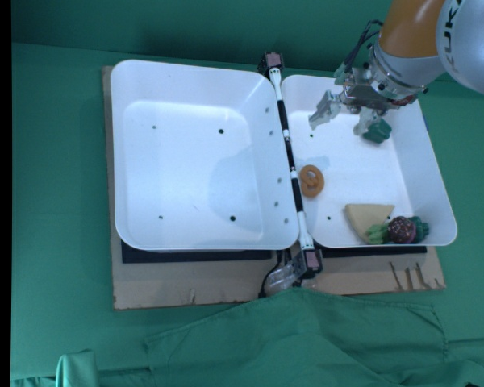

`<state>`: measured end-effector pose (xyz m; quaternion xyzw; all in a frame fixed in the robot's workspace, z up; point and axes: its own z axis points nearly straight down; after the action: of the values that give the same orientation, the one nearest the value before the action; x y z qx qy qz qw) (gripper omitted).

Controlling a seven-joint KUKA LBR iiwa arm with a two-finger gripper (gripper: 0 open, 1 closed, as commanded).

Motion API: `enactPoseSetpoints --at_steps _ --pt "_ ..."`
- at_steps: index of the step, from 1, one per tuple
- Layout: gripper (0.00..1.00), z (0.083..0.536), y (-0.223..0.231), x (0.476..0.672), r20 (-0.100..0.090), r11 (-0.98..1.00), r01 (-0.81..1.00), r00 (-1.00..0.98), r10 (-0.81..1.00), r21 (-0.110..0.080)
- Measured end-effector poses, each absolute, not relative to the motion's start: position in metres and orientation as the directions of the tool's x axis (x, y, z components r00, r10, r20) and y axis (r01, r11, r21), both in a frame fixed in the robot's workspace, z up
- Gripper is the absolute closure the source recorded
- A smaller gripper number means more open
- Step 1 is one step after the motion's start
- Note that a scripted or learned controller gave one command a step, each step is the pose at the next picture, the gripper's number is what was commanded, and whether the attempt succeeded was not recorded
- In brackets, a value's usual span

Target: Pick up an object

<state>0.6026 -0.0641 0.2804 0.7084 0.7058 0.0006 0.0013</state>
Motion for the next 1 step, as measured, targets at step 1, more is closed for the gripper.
enactPoseSetpoints --at_steps 1 --pt "1.00 0.2935 -0.0654 0.6036 -0.002 -0.007 1.000 0.007 1.000 0.010"
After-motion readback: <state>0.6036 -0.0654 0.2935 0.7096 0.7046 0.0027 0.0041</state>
